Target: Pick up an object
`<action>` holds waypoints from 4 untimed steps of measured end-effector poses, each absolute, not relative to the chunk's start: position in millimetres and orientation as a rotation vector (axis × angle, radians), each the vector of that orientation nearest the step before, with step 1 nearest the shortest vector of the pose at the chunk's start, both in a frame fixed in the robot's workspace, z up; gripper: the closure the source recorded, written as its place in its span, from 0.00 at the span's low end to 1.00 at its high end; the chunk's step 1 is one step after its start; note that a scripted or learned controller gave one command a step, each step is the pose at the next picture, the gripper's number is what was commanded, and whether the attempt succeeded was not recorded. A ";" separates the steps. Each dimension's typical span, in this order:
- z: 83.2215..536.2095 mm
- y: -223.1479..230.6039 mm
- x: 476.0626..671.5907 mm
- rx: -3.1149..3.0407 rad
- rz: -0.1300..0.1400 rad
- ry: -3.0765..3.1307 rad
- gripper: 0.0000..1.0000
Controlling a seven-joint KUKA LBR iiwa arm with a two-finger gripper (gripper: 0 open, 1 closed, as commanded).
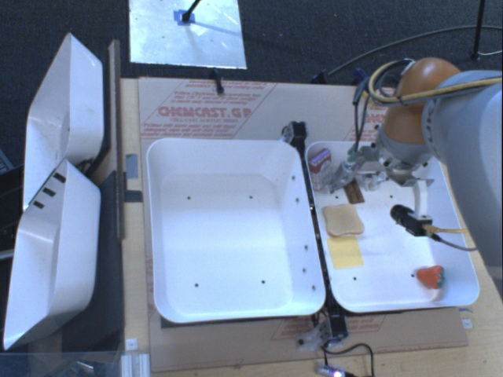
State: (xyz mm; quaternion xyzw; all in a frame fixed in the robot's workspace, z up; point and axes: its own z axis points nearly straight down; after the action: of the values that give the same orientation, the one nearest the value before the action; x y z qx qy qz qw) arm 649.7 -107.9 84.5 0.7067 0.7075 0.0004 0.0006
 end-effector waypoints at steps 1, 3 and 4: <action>95.5 -108.0 650.1 2.218 0.003 2.221 1.00; 106.0 -107.9 650.5 2.217 0.004 2.222 1.00; 105.5 -107.8 650.3 2.217 0.003 2.223 0.00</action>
State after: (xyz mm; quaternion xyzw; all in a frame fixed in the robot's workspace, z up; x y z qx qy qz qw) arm 650.3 -107.8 105.5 0.7062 0.7080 0.0010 0.0011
